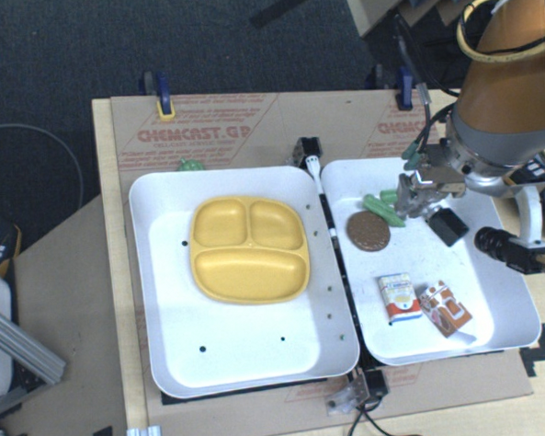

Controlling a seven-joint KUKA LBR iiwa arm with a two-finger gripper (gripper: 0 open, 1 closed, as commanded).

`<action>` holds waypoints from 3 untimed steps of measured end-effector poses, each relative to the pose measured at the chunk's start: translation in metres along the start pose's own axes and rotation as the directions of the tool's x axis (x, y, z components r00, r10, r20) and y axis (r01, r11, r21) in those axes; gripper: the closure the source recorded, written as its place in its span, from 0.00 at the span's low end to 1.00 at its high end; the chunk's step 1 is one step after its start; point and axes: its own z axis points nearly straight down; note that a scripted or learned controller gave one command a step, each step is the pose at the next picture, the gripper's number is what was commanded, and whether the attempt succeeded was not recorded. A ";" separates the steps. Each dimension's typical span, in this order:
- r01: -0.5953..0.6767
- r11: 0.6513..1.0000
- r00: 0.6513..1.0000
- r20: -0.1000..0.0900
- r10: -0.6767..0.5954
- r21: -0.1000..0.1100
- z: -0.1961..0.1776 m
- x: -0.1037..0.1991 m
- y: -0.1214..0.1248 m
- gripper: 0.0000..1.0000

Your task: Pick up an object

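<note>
The right bin (500,332) holds several items. A green object (380,205) lies near its back left, next to a round brown disc (369,231). A small red-and-white carton (400,298) and a brown-and-white packet (446,309) lie near the front. A black block (449,226) sits mid-bin. My gripper (417,195) hangs low over the back of this bin, just right of the green object and touching or almost touching it. Nothing can be seen held in it.
The left bin (169,339) carries a yellow divided plate (249,249). A black divider strip (330,232) runs between the bins. A small green scrap (191,165) lies on the board behind the left bin. Blue clamps (163,93) grip the board's back edge.
</note>
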 end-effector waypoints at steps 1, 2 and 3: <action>-0.001 1.000 1.000 0.001 0.001 0.002 0.053 0.032 -0.004 1.00; -0.003 1.000 1.000 0.002 0.003 -0.012 -0.053 0.025 -0.061 1.00; 0.000 1.000 1.000 0.002 0.000 -0.018 -0.166 0.051 -0.059 1.00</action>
